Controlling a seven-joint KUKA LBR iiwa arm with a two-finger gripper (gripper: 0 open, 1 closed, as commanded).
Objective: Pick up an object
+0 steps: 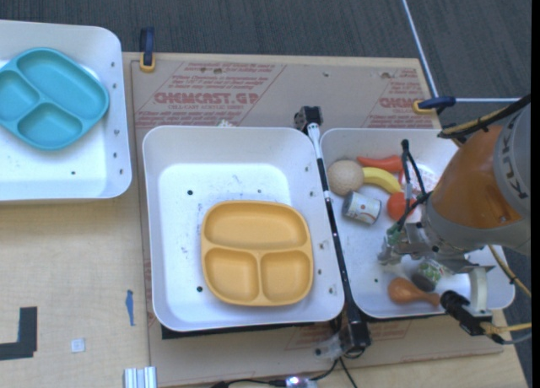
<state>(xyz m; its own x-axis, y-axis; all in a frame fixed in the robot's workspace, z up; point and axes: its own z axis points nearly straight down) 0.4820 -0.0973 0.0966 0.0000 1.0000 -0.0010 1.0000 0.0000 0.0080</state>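
Note:
The right white bin [364,283] holds several small items. A beige ball [344,177] lies at its back left. Beside it are a yellow banana [382,180], a red-orange piece [380,162] and a small white and grey can [363,207]. An orange toy [410,291] lies near the front wall, with a small green and white item [430,272] just behind it. My gripper [395,248] hangs low over the middle of this bin, right of the can and above the orange toy. The arm's orange band [477,188] hides the bin's right part.
The left white bin [169,209] holds a yellow divided plate [256,252]. A blue divided plate [49,97] rests on a white tray [105,167] at the far left. A black clamp [309,116] sits between the bins at the back. Cables [409,167] trail along the arm.

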